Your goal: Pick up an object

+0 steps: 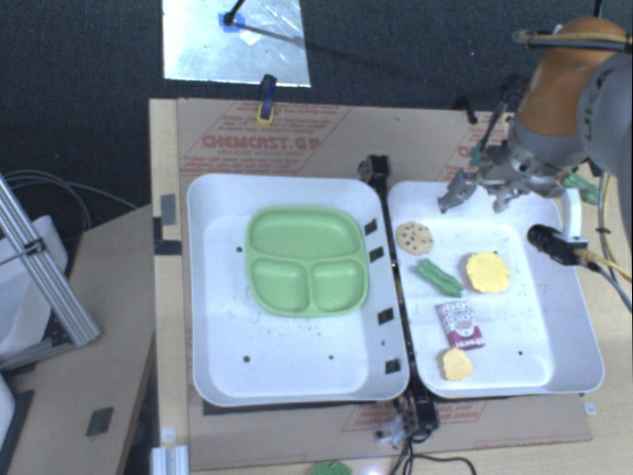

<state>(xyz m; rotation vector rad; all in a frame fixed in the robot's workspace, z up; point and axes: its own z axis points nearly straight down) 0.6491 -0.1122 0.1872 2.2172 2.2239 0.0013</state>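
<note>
White plastic forms both bins; the left bin [213,295] holds one green divided tray [304,261] with three compartments, lying flat near its middle; the right bin [554,354] holds five small loose things: one round cookie [413,236] near the upper left, one green pod-shaped piece [439,277] just below it, one yellow round piece [488,272] beside the pod to the right, one small red and white packet [461,325] lower down, and one small yellow lump [456,364] near the front wall; none of them touch one another, though pod and packet lie close. Above the far part of that bin hangs the gripper [484,193], its two fingers spread apart with nothing between them; the cookie sits nearest, below and left of the tips, apart from them. A black dividing strip [388,265] runs between the bins; a yellow clamp [266,102] and a silver sheet [235,28] lie beyond the bench.
</note>
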